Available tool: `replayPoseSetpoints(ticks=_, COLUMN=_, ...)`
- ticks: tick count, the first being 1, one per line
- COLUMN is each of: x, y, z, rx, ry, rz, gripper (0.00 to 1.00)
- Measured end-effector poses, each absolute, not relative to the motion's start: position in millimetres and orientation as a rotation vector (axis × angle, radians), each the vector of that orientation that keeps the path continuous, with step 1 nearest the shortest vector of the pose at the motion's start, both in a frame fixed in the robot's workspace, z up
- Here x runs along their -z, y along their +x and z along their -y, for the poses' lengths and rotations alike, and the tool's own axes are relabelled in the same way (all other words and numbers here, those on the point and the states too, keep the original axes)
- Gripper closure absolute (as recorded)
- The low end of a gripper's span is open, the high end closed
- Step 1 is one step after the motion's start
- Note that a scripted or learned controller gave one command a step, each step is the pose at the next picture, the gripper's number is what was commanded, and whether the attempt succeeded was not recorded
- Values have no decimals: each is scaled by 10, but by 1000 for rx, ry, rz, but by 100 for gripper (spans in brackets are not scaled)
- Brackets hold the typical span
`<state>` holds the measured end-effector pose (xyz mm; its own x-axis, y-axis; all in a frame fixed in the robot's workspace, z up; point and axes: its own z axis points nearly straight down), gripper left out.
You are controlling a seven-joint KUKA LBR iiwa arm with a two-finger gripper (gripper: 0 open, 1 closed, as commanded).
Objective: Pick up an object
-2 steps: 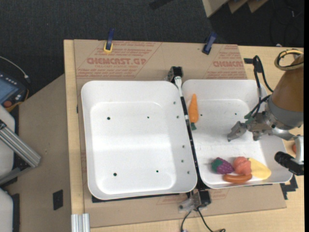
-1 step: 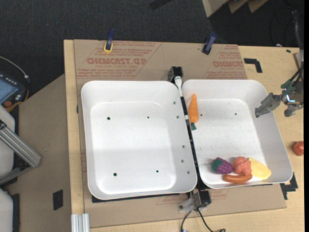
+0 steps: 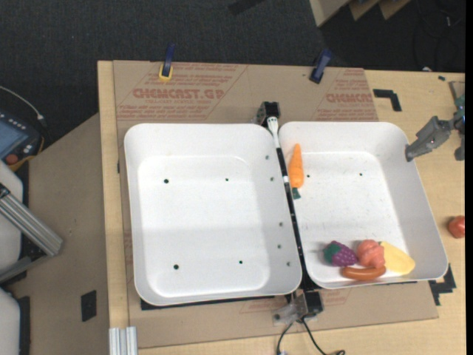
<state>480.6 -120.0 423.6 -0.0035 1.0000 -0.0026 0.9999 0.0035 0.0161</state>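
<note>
Two "CHEMCAST GP" prints [image 3: 177, 92] were read on cardboard behind the right bin [image 3: 414, 170], which held carrot [image 3: 296, 165], grapes [image 3: 340, 254], sausage [image 3: 363, 273]. The gripper's [image 3: 423, 143] opening could not be told.

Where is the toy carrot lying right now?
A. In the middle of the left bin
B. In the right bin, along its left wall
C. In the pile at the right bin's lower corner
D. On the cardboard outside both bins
B: the carrot lies in the right bin against its left wall, apart from the pile of toy food near that bin's lower edge.
</note>
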Motion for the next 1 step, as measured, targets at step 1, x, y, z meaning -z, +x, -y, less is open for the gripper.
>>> replayPoseSetpoints(ticks=1, x=-5425, y=4802, z=339, rx=-21, ry=2202, rz=-2224, gripper=0)
